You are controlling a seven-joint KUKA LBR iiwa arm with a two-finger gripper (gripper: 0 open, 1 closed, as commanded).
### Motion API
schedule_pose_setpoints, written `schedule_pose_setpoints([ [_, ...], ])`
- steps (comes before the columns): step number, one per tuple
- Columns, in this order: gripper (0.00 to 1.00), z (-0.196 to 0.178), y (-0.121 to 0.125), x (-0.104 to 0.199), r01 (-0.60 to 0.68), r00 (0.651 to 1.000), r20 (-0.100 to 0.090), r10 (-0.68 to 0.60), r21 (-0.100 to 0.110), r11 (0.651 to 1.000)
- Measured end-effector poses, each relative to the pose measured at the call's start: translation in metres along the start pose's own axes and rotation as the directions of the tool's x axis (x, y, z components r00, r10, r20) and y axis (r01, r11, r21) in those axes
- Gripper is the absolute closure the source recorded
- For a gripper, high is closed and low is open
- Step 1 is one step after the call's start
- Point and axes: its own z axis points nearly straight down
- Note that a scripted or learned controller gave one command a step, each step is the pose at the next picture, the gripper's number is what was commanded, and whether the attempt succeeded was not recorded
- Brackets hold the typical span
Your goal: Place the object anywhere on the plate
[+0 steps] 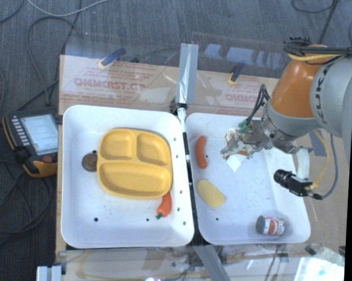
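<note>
Plate [135, 163], yellow with three compartments, sat in left bin [76, 220], nothing on it. Brown round item [90, 161] touched plate's left edge; red-orange pepper [164, 206] lay against its lower right corner. Which object the task meant could not be told. Right bin [248, 224] held a sausage [201, 151] near its left wall, a pale yellow potato-like lump [211, 193] below it, and a can [270, 226] on its side at lower right, well apart from the rest. Pincer [238, 148] hovered over right bin's upper middle, just right of sausage; something small with white and orange bits showed at its tip, but open or clenched could not be told. Arm [304, 85] reached in from right. Handheld screen unit [33, 140] lay on floor left of desk.
</note>
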Motion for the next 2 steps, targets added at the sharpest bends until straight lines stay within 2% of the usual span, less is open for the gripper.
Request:
schedule_pose_setpoints([
  [1, 1.0, -0.017, 0.018, 0.061, 0.043, 0.999, -0.001, -0.043, 0.001, 0.999],
  [2, 1.0, -0.02, 0.038, 0.126, 0.277, 0.961, 0.0, -0.277, 0.0, 0.961],
])
